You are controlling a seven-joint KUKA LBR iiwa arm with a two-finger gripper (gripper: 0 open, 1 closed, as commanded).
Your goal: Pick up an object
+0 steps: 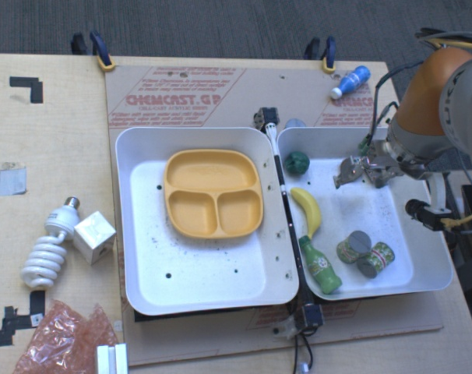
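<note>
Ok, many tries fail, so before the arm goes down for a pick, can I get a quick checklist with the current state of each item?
1. Gripper is over the right bin, where the objects are: ok.
2. Nothing visible between the gripper's tips: ok.
3. A target sits directly under the gripper: not ok; it hangs over bare floor, with the green ball and banana off to its side.
4. Objects lie apart enough for a grasp: not ok for the cans, which are clustered; the banana touches the green bottle.
5. Gripper height above the bin floor: cannot tell.
</note>
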